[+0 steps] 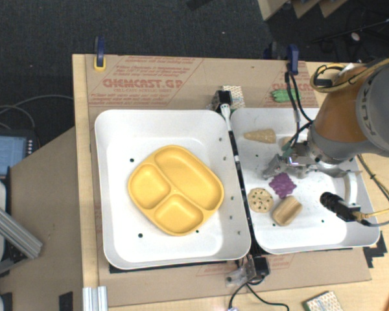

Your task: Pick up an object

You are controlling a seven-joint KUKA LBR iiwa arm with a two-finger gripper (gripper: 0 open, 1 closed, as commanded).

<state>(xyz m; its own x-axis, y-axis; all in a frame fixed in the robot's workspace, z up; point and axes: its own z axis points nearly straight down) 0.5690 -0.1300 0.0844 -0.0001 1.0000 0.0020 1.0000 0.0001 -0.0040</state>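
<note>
My gripper (282,165) hangs low over the middle of the right bin (311,237), reaching in from the right. Just below it in the view lies a purple lumpy object (282,184), close to the gripper tip; whether they touch is unclear. A round chocolate-chip cookie (260,200) lies near the bin's left wall. A tan cylinder-shaped piece (287,210) rests beside the cookie, toward the front. A pale tan cone-shaped piece (260,135) sits at the back of the bin. I see nothing held in the gripper.
The left bin (117,173) holds a yellow three-compartment plate (175,188) in its middle. A ridge (236,173) where the two bin walls meet runs between them. Cardboard (149,76) lies behind the bins, with clamps at the bench's back edge.
</note>
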